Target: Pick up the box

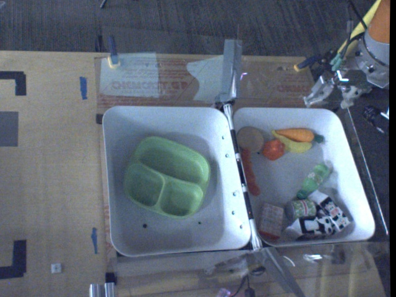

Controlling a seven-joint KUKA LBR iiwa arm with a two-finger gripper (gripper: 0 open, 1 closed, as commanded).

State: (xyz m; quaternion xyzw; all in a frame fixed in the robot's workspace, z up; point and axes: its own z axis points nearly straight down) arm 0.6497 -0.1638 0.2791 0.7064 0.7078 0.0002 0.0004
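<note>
A small pinkish box (270, 220) lies near the front left corner of the right bin (357, 166). Right of it lies a black-and-white cow-patterned carton (323, 219), with a small green-labelled can (301, 207) between the two. My gripper (330, 93) hangs above the bench just beyond the right bin's far right corner, well away from the box. It is open with nothing between its fingers.
The right bin also holds a carrot (295, 134), a banana (297, 146), a tomato (273, 150), a brown round item (250, 138), a red chili (250, 175) and a green bottle (314, 179). A green divided tray (166, 176) lies in the left bin (117, 135).
</note>
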